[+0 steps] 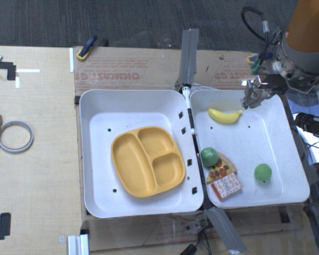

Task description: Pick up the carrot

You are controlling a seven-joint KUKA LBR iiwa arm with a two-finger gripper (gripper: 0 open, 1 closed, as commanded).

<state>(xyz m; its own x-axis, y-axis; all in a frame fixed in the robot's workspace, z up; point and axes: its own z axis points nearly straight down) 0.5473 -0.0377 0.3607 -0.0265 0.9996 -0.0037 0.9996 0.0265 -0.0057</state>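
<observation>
1. Two white bins sit side by side on the bench.
2. The left bin holds a yellow plate. The plate has three parts and lies flat in the middle of the bin.
3. The right bin holds five things.
4. A yellow banana lies near the far wall of the right bin, toward its left side.
5. A round green toy sits by the left wall of the right bin. It touches a pizza slice just beside it.
6. A small red and white box lies right in front of the pizza slice, near the front wall.
7. A green ball sits by itself on the right side of the bin, well apart from the other things.
8. I cannot tell where the carrot is. None of these things looks clearly like one.
9. The arm comes in from the top right corner. Its orange band is up there too.
10. The gripper hangs over the far edge of the right bin, just to the right of the banana.
11. The gripper is small and dark here. I cannot tell how far open it is, or if it has hold of anything.
12. On the bench to the left lies a grey roll of tape, well apart from the bins.
13. A blue and yellow tool lies beyond the left bin.
</observation>
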